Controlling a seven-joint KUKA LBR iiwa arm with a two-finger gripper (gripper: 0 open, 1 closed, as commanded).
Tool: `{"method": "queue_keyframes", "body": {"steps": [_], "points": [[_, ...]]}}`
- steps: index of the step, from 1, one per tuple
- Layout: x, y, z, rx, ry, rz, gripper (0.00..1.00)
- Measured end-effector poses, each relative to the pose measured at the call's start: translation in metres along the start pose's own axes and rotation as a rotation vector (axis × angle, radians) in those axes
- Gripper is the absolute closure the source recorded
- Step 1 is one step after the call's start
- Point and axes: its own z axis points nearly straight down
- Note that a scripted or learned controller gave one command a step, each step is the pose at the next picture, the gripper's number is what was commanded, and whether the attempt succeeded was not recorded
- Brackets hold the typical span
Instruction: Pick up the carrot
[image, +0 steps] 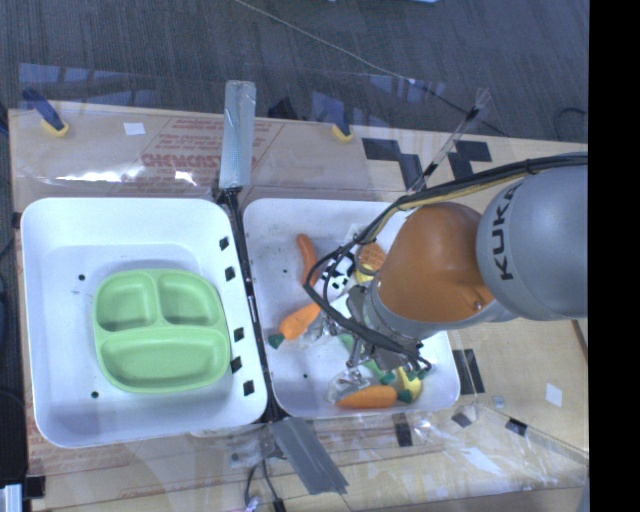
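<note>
Reaching in over the right bin (290, 225), the arm (470, 265) has its orange band and wrist covering most of that bin's middle. The claw (362, 372) hangs below the wrist, near the bin's front wall. How far the claw is open: cannot tell, the wrist and cable loops hide it, and nothing is visibly held in it.

Three orange carrot-like pieces sit in the right bin:
- front carrot (368, 397): lying flat along the front wall, directly under or just in front of the claw. Touching or not, cannot tell. A green and yellow item (405, 383) is right beside it, toward the bin's front right corner.
- middle carrot (299, 322): near the bin's left wall, tilted, with a small green bit at its lower end. Apart from the claw, off to its left.
- back carrot (307, 259): thinner, closer to the bin's back wall, well apart from the claw.

Black cables (330, 285) loop off the wrist over the bin's centre.

The left bin (50, 240), sharing a wall with the right bin, holds a green divided tray (160, 331).
</note>
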Motion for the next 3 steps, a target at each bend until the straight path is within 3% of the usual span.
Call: {"method": "queue_keyframes", "body": {"steps": [1,2,3], "points": [[-0.019,0.011,0.025,0.001,-0.003,0.249,0.00],[-0.102,-0.011,0.023,0.003,-0.010,0.327,0.00],[-0.143,-0.037,0.023,0.002,-0.002,0.670,0.00]]}}
